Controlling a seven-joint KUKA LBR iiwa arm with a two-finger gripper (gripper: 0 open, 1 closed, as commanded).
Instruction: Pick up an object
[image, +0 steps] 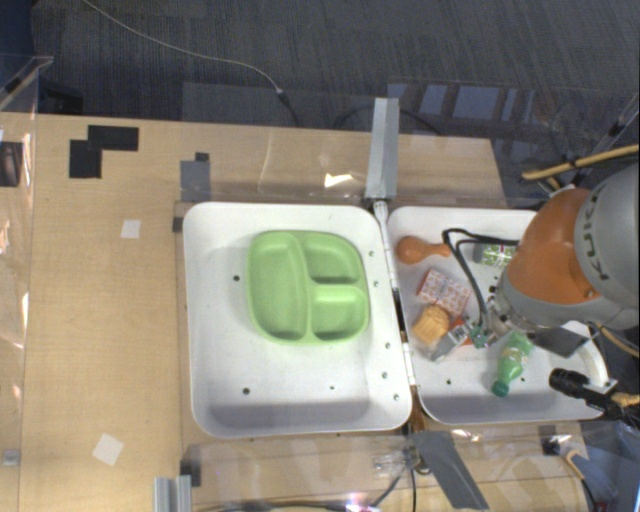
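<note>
No label could be read on the red-and-white packet (442, 288) or the green bottle (510, 364) in the right bin (520, 405). The pincer (478, 332) hung low among them, its grip impossible to tell beneath the arm (560, 260).

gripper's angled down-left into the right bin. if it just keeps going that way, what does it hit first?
Most likely the tan waffle-like item, with the red-and-white packet just above it. The gripper sits low in the right bin, aimed that way. Depth is unclear from this slanted view, so it could meet the bin floor first.
</note>
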